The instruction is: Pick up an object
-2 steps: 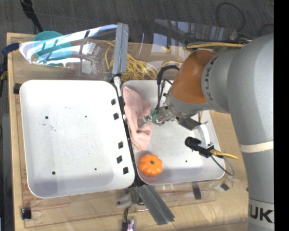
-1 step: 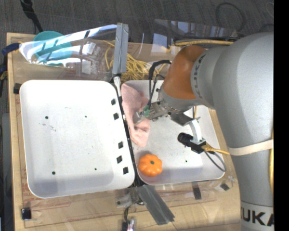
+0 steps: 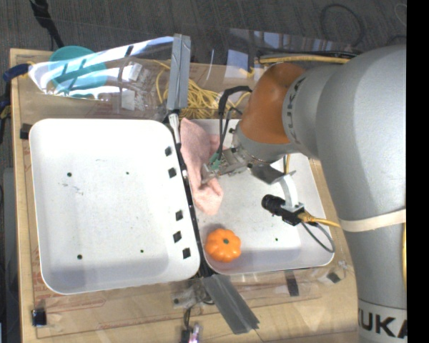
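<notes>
Hidden: grey arm covers much of the right bin (image 3: 311, 252) | Tool (image 3: 213, 168): low at the pink cloth (image 3: 200, 164) by that bin's left wall; cannot tell its state | Orange pumpkin (image 3: 223, 244): near left corner, apart from tool | Left bin (image 3: 100, 206): beside
</notes>
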You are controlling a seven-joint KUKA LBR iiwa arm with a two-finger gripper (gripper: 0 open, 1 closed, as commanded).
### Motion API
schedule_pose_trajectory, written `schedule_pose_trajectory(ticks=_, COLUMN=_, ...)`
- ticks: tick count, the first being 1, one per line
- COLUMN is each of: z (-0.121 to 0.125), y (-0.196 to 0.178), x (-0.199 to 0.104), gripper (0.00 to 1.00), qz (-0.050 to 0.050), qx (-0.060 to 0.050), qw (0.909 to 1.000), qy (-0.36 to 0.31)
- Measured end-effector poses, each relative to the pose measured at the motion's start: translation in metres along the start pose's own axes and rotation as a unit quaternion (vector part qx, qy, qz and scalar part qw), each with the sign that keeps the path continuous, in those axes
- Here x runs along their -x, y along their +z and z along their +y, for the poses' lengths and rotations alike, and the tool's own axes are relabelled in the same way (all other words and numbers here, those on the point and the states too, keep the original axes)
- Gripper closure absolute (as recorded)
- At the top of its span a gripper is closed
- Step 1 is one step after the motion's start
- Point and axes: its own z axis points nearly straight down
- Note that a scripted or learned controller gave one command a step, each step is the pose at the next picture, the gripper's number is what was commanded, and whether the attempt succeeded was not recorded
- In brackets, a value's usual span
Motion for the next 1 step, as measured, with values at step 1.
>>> schedule_pose_trajectory(ticks=1, z=0.0455, y=-0.1055, x=-0.0341, gripper=1.00, qz=0.005, qx=-0.002, qw=0.9933, qy=0.115)
